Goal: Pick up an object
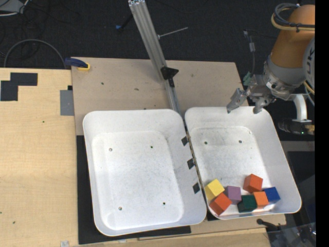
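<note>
Metal gripper (244,103) hangs spread and unloaded above smooth white bin (267,138) holding coloured cubes (241,193).

The setting is a robotics laboratory. Evidence: an industrial arm (290,50) at 2 o'clock, two white bins (136,223) on a plywood bench (118,81), an aluminium extrusion strut (149,35) at 12 o'clock, and loose cables (20,48) on dark flooring at 10 o'clock.
</note>
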Action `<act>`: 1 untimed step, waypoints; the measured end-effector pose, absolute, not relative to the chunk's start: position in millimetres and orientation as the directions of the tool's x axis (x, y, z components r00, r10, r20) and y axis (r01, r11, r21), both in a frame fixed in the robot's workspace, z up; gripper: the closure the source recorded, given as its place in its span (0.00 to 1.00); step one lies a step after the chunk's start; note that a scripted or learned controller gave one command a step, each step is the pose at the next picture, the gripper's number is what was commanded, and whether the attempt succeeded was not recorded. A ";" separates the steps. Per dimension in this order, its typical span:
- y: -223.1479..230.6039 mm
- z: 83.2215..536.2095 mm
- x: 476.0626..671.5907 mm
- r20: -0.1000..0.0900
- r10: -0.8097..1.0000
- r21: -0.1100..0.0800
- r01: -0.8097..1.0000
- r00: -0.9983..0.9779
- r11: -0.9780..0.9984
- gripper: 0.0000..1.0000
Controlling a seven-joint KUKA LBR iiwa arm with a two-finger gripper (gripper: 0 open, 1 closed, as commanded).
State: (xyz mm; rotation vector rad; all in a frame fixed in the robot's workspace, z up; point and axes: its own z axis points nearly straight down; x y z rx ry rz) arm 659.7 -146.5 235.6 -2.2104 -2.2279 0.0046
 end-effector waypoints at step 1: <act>-26.2 188.1 661.2 0.004 1.000 -0.007 1.000 -0.006 0.006 0.00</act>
